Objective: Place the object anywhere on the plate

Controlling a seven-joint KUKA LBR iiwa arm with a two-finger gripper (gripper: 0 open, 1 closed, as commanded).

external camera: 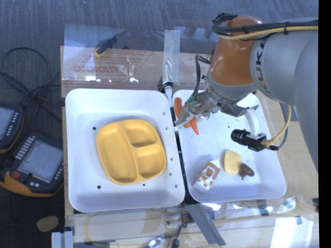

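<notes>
Nearest, in right bin: small patterned box, pale yellow piece, brown bit touching it. Left bin: yellow divided plate, nothing on it. Farther back, at right bin's left wall: orange carrot, tilted, just under the hand. Hand low over carrot; grasping or released, cannot tell from this angle. Above, grey arm with orange band, reaching in from right. Beyond bins, on counter: clear plastic sheet.
</notes>
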